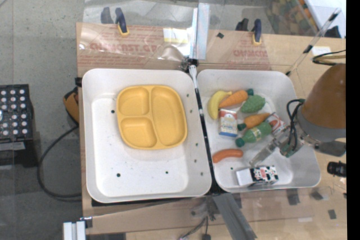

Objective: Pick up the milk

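The milk (257, 175) is a small white carton with black cow patches, lying on its side near the front edge of the right bin (304, 177). My gripper (269, 150) reaches in from the right and hangs just above and behind the carton, slanting down toward it. I see nothing held in it. The arm's orange band (332, 99) sits over the bin's right edge.
Behind the gripper in the right bin lie a red-and-white carton (228, 122), a banana (216, 103), two carrots (234, 99), a green bottle (256, 133), a green vegetable (253, 103) and a sausage (227, 154). The left bin (101, 171) holds a yellow divided plate (152, 116).
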Motion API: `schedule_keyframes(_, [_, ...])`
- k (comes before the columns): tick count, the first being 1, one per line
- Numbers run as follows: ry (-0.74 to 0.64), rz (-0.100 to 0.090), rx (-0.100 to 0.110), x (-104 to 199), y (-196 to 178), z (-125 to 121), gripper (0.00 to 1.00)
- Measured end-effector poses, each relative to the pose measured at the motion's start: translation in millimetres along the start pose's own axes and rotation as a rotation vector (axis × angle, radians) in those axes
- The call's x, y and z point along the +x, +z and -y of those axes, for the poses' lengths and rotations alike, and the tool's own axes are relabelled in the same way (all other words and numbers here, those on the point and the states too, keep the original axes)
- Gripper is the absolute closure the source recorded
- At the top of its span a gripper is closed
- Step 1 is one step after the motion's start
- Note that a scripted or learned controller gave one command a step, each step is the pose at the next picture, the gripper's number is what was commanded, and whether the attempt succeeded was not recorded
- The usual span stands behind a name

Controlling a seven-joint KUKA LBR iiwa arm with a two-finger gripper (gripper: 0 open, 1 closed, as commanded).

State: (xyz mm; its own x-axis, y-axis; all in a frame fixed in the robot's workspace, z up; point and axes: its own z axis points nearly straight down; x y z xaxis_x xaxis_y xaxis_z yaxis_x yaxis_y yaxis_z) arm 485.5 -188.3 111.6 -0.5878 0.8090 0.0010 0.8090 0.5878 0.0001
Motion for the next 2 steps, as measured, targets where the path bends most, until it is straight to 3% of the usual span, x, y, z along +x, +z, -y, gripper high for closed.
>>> schedule_keyframes(1, [-0.084,0.002,0.002,-29.4,-1.7,15.6,0.0])
schedule_keyframes(2, [-0.253,0.012,-0.005,20.7,-9.9,-11.2,0.0])
